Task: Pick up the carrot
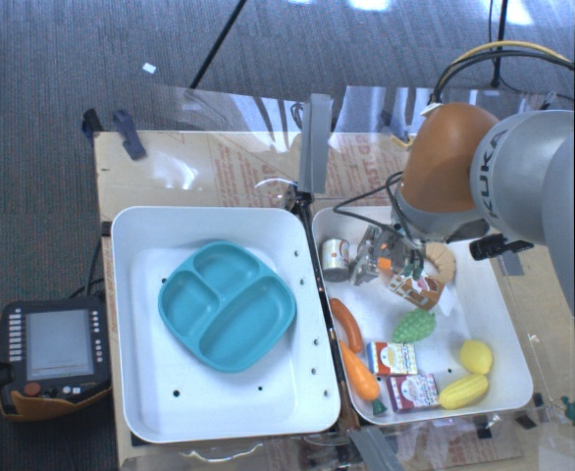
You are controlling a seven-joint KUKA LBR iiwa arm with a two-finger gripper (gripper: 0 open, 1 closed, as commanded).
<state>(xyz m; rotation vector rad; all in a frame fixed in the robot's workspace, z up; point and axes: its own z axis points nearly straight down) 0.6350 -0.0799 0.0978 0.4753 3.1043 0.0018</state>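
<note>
Lying beside a sausage [345, 323] and carton [392, 358], the carrot [360, 374]; jaws' state unclear.

Fixed overhead camera, slanted down on both bins [130, 263]

Two bins side by side across the bench: left bin [130, 263] at centre-left of the frame, right bin [508, 332] at centre-right. In the left bin, a divided plate [227, 305], near its middle. In the right bin, along the left wall, a sausage [346, 324] with the carrot [360, 375] just below it, toward the lower edge. Right of the carrot, two small cartons [392, 358], one below the other. Above them, a knobbly fruit [414, 326]. At the lower right corner, a lemon [476, 356] above a banana [463, 391]. At upper left of that bin, a can [336, 256]; right of it, the gripper [391, 258] under the arm [503, 175]. At far lower left of the frame, off the bench, a pendant [54, 353].
</note>
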